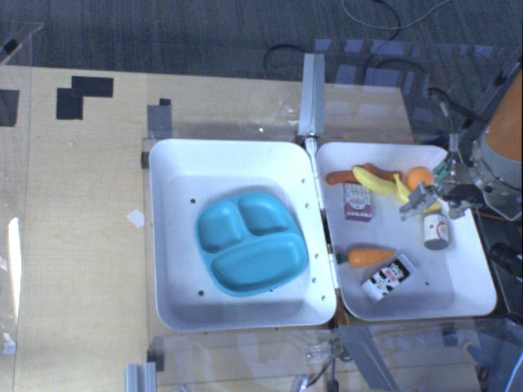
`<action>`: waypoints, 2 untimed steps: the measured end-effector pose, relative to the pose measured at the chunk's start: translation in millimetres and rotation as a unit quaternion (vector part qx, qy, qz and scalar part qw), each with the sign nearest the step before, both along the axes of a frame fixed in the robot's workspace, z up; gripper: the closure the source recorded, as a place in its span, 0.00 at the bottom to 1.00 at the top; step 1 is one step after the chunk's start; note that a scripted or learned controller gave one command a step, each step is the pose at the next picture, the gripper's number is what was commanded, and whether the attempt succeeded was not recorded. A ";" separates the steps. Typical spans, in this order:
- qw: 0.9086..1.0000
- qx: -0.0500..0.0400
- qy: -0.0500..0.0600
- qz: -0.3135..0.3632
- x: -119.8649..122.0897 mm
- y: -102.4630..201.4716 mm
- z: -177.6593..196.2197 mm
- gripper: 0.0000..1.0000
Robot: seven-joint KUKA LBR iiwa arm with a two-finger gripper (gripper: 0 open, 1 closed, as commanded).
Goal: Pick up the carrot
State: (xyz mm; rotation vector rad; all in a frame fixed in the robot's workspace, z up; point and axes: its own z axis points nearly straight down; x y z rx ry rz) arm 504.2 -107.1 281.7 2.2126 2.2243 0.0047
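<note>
Carrot [368, 257]: seen lying flat in right bin [466, 300], left of milk carton [386, 278].
Gripper [425, 200]: positioned well above-right of carrot; jaws' state cannot be told.

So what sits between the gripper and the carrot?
Bare white bin floor in the camera view; nothing lies between the gripper and the carrot.
</note>
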 end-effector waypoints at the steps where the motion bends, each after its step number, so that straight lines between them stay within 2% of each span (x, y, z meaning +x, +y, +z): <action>1: 1.000 0.000 0.000 0.020 77.9 -45.3 -25.2 0.00; 2: 1.000 0.000 0.001 0.003 107.5 -81.1 -142.2 0.00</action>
